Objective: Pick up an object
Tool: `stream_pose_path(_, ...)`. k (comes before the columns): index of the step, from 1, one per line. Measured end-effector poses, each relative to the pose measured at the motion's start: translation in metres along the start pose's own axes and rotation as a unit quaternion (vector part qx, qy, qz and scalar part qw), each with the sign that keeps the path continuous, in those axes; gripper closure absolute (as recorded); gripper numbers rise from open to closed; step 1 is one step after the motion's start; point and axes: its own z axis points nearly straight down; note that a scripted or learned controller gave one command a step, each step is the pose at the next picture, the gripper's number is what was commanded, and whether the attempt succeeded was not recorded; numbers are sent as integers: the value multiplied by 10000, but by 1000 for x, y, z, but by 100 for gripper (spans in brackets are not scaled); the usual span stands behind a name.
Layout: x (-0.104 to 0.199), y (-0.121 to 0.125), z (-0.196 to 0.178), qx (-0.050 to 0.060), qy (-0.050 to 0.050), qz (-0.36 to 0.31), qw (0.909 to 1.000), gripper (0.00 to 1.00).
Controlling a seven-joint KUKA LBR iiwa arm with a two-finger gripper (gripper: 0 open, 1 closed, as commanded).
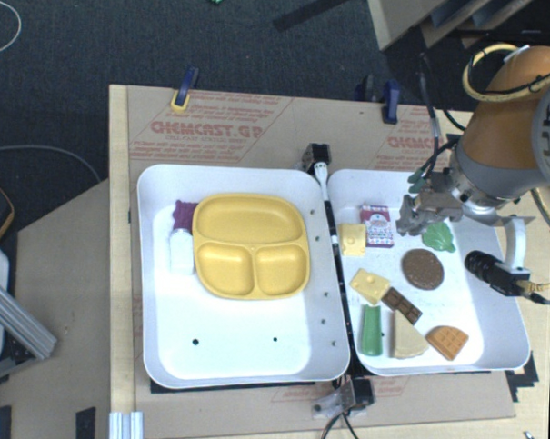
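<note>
My gripper [415,220] hangs over the upper part of the right bin [496,356], between a small red and white carton [375,226] on its left and a green leafy piece [438,238] at its right. The green piece lies partly under the gripper body. Just below it lies a round brown cookie [422,269]. Nothing can be seen held.
The right bin also holds a yellow cheese square [352,239], a cheese wedge [370,286], a brown bar [402,305], a green stick [370,329], a cream wedge [404,342] and an orange waffle piece [447,341]. The left bin [232,358] bears a yellow divided plate [251,245], a purple item [182,214] and a white bottle [180,253].
</note>
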Motion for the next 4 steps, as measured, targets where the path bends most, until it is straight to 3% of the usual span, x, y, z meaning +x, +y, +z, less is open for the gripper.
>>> stream_pose_path(2, 114, 7, -24, -34, -6, -5, 10000, 100)
stream_pose_path(4, 117, 12, -5, -1, -17, 27, 10000, 100)
